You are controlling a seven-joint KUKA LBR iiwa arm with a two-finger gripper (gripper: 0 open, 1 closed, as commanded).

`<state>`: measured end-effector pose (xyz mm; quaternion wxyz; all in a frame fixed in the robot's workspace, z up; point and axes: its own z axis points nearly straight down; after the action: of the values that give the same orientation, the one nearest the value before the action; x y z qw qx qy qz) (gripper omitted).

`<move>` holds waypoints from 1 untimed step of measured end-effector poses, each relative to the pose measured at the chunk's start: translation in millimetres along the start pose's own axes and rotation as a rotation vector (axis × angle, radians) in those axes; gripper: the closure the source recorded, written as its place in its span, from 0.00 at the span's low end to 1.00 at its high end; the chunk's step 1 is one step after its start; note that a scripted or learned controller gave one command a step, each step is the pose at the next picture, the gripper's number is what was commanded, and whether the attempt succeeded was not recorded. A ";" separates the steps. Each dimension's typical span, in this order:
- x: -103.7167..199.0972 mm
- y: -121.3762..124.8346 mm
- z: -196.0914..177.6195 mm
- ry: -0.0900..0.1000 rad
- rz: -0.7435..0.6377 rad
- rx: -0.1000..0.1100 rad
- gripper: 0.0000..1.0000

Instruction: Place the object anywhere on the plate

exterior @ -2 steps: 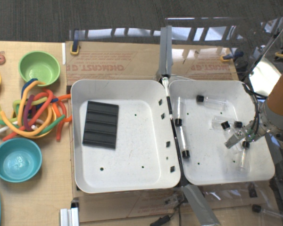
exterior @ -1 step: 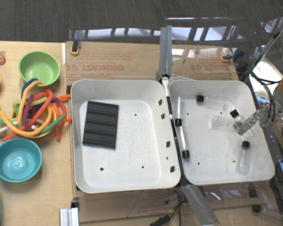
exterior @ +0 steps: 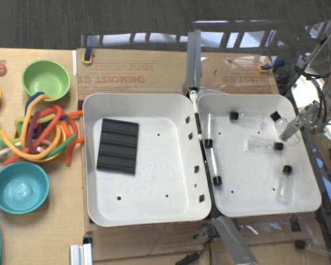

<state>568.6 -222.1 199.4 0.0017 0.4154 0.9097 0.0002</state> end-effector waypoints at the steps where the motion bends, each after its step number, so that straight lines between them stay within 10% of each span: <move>1: 55.3 -63.6 56.2 0.003 0.002 0.002 1.00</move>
<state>484.5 -222.1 142.9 -0.0002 0.4161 0.9093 0.0001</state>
